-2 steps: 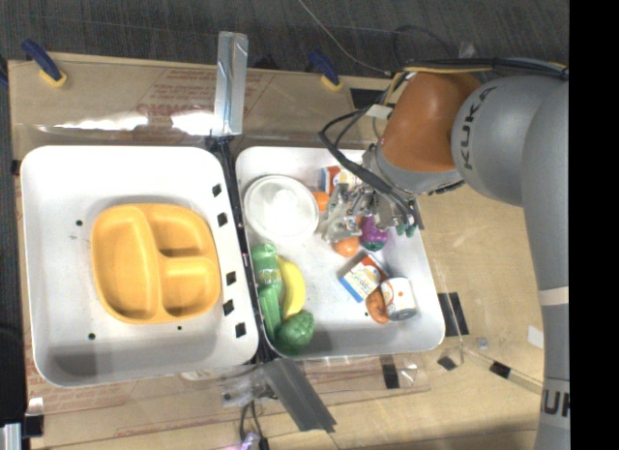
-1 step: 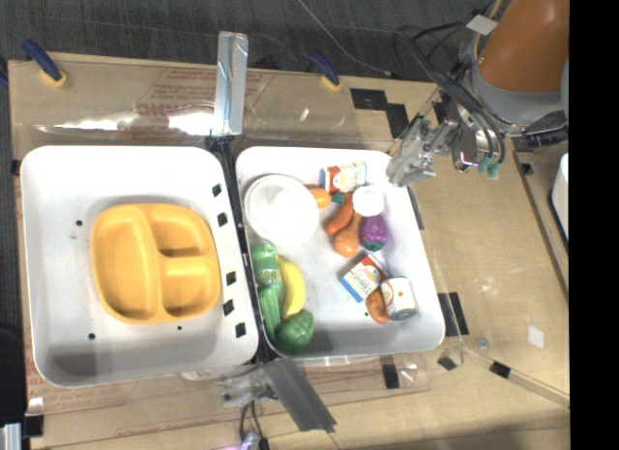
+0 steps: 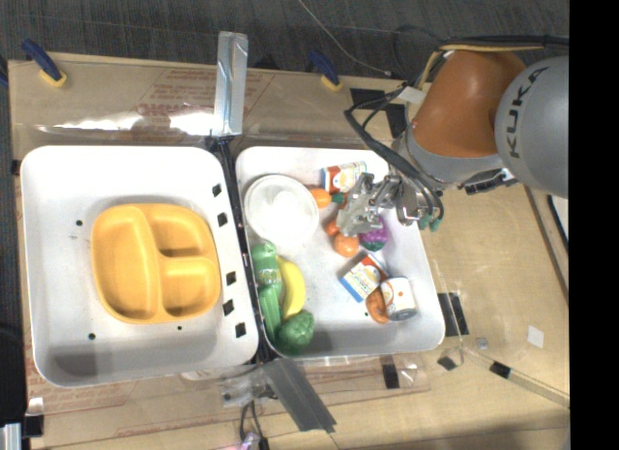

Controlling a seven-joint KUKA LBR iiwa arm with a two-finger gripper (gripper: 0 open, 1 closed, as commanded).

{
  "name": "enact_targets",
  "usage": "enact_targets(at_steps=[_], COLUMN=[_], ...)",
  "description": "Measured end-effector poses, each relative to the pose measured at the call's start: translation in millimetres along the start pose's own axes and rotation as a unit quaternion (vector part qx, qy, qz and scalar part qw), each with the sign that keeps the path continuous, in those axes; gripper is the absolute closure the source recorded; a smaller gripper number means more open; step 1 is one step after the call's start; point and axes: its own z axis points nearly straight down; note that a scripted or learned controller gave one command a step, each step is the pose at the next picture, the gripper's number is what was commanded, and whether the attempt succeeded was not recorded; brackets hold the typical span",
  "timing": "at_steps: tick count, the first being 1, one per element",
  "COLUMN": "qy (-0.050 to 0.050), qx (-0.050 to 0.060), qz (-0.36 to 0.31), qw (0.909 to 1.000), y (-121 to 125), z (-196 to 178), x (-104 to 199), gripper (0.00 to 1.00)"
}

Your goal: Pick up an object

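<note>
While two shallow white bins sit side by side on the pale wooden bench (image 3: 503, 293), dark grey carpet (image 3: 126, 3) shows past its far edge. A yellow plastic tray with three sections (image 3: 155, 260) lies in the left white bin (image 3: 58, 342). The right white bin (image 3: 426, 327) holds many small things: a round white bowl (image 3: 280, 206), a green bottle (image 3: 264, 262) beside a yellow banana (image 3: 291, 286), a dark green toy vegetable (image 3: 296, 331), a small blue and orange box (image 3: 360, 279), a little can lying on its side (image 3: 398, 298), a small jar with a bright label (image 3: 343, 177) and a purple round toy (image 3: 374, 236).

The grey arm with the orange band (image 3: 462, 114) reaches in from the right and bends down over the right bin. Its shiny metal gripper (image 3: 358, 214) hangs low among the toys, just beside the purple one and a small orange toy (image 3: 342, 243). I cannot tell how it is set or whether it has hold of anything.
</note>
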Motion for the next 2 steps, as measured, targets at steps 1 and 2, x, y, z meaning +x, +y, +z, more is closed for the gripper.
enact_targets(at_steps=[1,2], qy=[-0.005,-0.005], qx=[0.001,0.002], qz=[0.0,-0.044], qw=[1.0,0.999], y=[-1,-13], z=[-5,91], x=[-2,13], gripper=[0.0,0.0])
